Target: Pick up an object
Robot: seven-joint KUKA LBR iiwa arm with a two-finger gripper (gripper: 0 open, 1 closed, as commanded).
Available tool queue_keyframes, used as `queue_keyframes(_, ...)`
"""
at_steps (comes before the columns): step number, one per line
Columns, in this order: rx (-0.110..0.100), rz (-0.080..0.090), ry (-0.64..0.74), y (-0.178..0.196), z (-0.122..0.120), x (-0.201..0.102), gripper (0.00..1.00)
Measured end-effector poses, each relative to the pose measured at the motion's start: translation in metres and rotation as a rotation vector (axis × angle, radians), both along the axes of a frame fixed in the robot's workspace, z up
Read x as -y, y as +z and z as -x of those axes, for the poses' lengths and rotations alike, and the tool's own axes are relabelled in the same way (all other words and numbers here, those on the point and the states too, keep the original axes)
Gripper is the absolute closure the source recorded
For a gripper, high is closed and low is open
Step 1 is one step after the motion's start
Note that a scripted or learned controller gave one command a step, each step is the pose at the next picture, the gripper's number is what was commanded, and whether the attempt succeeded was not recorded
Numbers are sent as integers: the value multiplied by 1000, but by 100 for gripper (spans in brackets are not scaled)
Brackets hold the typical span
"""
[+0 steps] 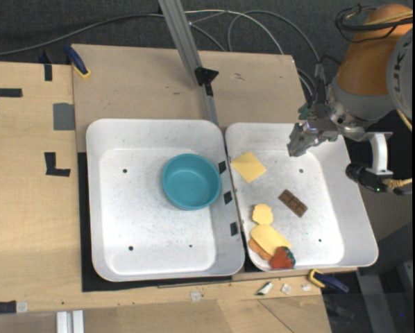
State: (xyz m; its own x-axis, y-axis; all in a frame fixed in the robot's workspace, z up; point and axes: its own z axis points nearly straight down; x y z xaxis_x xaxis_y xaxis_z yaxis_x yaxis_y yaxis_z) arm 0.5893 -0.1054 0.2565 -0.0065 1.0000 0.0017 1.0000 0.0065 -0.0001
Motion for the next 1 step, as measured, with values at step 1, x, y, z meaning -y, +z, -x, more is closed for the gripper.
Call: queue_keyframes(1, -2, 0, 0, -16, 0, -51, 100)
